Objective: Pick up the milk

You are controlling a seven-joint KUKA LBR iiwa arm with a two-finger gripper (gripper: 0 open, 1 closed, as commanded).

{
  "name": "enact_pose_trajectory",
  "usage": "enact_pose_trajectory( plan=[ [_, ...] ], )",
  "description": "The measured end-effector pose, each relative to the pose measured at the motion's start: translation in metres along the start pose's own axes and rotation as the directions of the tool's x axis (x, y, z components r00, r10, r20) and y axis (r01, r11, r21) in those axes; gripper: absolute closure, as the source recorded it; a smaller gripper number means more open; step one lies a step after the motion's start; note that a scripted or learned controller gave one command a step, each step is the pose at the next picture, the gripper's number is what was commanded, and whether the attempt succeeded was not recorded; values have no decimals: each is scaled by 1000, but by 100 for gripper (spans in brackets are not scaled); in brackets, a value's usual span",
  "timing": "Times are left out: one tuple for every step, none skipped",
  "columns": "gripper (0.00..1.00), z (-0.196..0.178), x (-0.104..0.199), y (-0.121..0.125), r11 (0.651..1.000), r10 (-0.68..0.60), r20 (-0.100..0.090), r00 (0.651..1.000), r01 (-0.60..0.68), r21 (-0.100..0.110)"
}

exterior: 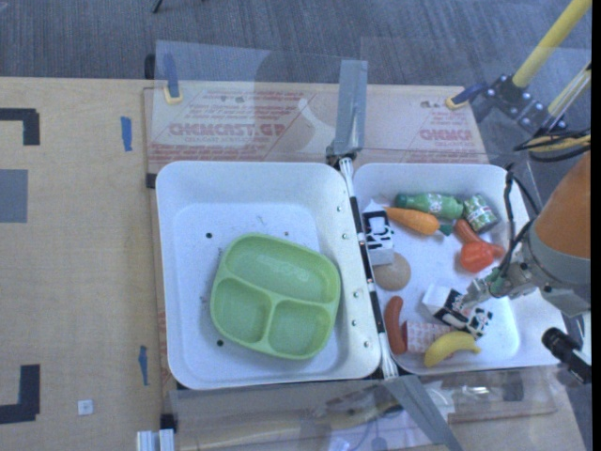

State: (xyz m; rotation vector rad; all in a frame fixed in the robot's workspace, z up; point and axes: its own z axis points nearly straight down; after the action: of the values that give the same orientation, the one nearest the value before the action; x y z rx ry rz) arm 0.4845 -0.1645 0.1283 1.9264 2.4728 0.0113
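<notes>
Nearest the front of the right bin (535, 350): banana (451, 348). Just behind it, touching, is the milk (458, 314), a white carton with black cow patches, lying tilted; print too small to read. Gripper (485, 287) sits at the carton's far right corner; can't tell if the pincer is spread or pinching. Looks like the reach/grasp step, no lift yet. Next move: centre over the carton, clamp, raise clear of the banana. Further back, a black-and-white box (376, 237) by the divider. Far sheet (225, 130) reads "CHEMCAST".
</notes>
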Motion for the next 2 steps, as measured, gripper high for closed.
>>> enact_pose_trajectory(
  plan=[
    [0, 0, 0, 0, 1000, 0, 0, 1000, 0, 1],
    [0, 26, 41, 22, 986, 164, 6, 987, -163, -37]
  ],
)
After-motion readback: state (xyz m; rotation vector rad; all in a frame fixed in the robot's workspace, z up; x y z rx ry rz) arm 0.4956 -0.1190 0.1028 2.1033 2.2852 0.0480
